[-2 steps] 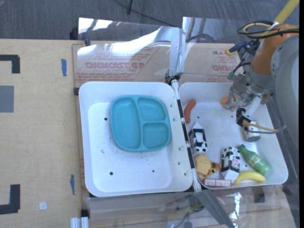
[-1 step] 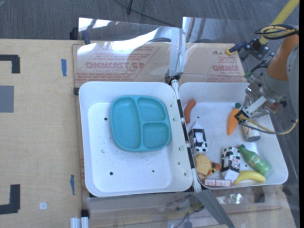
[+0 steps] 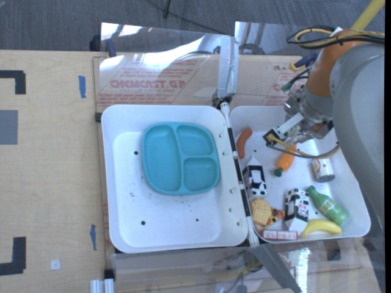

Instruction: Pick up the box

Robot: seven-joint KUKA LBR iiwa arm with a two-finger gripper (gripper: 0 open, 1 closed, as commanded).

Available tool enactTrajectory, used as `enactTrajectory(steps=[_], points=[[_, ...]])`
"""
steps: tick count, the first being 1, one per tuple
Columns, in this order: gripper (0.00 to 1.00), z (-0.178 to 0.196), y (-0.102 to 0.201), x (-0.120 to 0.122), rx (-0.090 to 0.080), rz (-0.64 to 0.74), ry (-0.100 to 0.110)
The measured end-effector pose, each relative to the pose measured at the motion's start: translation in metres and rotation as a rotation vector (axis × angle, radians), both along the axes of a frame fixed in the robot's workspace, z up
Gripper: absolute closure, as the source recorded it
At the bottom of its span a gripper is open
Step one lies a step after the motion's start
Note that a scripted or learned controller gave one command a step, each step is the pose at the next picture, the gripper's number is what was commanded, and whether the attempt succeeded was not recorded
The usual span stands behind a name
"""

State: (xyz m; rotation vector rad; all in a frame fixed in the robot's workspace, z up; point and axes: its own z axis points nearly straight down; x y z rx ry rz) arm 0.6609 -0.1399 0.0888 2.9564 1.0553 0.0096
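Claw (image 3: 276, 138) hangs low over the upper part of the right bin (image 3: 357, 191), its dark fingers pointing toward the divider between the 2 bins; whether they are spread or closed cannot be told from this slant, and nothing shows between them. Just below its tip lies a toy carrot (image 3: 284, 162), and to its left a toy sausage (image 3: 243, 142) rests near the bin's inner wall. The box (image 3: 255, 181), a small black-and-white cow-patterned carton, lies against the divider in the middle of the right bin, well apart from the claw. A second cow-patterned carton (image 3: 297, 204) lies farther down, beside a green bottle (image 3: 327, 205) and a banana (image 3: 321, 227). A waffle-like yellow toy (image 3: 261, 211) sits below the box, and a small tin can (image 3: 322, 170) lies on its side toward the right. The left bin (image 3: 122, 218) holds a teal divided plate (image 3: 181, 158) with 3 compartments. Both bins rest on the pale wooden bench (image 3: 43, 182).
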Motion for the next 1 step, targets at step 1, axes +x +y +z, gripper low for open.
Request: enactTrajectory(steps=[1], points=[[1.0,-0.0004,-0.08,-0.0247,-0.004,0.273,0.005]])
